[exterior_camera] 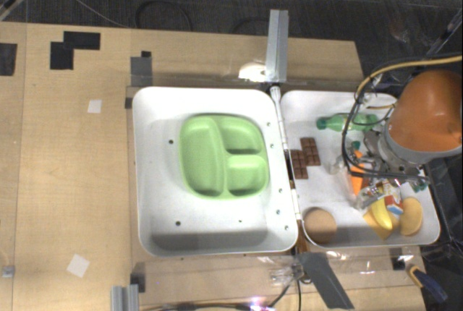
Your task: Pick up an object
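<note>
The right bin [311,113] holds a green bottle [340,122] lying at the back, a brown chocolate bar [304,158] near its left wall, a tan round object [320,223] at the front left, and a yellow banana [381,218] beside a tan potato-like piece [410,216] at the front right. An orange item [357,180] shows just under the wrist. My arm's orange band [428,111] and grey wrist hang over the bin's right half. The gripper [376,183] points down among the orange item and the banana, its tips hidden by cables and clutter.
The left bin [155,230] holds a green three-compartment plate [222,155]. A metal post [277,45] stands behind the divide between the bins. Cables loop around the wrist. Wooden bench surface stretches to the left.
</note>
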`<state>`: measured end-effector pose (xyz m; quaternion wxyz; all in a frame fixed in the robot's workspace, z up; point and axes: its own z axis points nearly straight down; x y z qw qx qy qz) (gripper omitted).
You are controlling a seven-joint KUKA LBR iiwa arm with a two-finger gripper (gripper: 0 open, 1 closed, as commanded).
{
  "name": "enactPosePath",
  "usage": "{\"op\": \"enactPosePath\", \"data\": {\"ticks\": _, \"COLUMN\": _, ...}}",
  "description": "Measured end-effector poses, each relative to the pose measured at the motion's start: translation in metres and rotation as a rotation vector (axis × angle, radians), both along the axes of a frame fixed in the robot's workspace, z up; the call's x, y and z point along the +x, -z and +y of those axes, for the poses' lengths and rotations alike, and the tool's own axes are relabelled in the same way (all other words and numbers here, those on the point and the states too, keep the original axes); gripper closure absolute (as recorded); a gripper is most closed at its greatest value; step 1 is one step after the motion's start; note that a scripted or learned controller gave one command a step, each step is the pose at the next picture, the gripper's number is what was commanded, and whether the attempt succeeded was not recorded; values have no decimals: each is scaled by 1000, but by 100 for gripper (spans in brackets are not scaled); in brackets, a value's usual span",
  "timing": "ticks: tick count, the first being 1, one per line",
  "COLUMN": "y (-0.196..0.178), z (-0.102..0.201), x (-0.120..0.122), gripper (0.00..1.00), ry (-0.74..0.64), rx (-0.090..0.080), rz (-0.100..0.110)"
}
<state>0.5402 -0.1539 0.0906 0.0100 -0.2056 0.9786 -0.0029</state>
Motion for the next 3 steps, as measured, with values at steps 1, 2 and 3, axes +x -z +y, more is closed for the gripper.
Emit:
{"op": "enactPosePath", "data": {"ticks": 1, "y": 0, "z": -2, "x": 3, "gripper": 0, "ry": 10, "rx": 2, "rz": 5}}
{"op": "enactPosePath", "data": {"ticks": 2, "y": 0, "z": -8, "x": -5, "gripper": 0, "ry": 127, "rx": 3, "rz": 0}}
{"op": "enactPosePath", "data": {"ticks": 3, "y": 0, "z": 15, "x": -13, "gripper": 0, "ry": 296, "rx": 2, "rz": 0}}
